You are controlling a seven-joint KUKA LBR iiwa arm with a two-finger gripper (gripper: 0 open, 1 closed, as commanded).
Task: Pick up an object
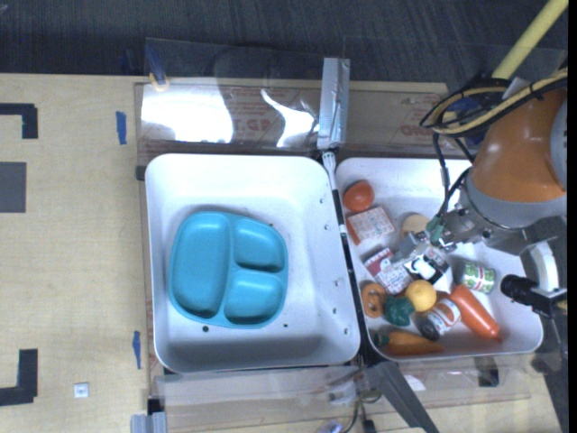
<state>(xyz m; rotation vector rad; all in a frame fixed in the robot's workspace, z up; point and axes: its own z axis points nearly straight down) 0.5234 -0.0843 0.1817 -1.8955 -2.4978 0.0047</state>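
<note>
Two white bins are shown side by side: the left bin (162, 242) and the right bin (397, 174). One blue tray (229, 267) with three compartments is counted in the left bin. In the right bin are counted one tomato (359, 195), one red-and-white box (370, 225), one lemon (421, 295), one green fruit (398, 310), two carrots, one at the right (476, 312) and one at the near edge (410, 341), and one green-labelled can (479, 278). The remaining small items cannot be told apart.

Blue tray (228, 266), white bins (162, 242), red tomato (359, 195), yellow lemon (421, 295)
</note>
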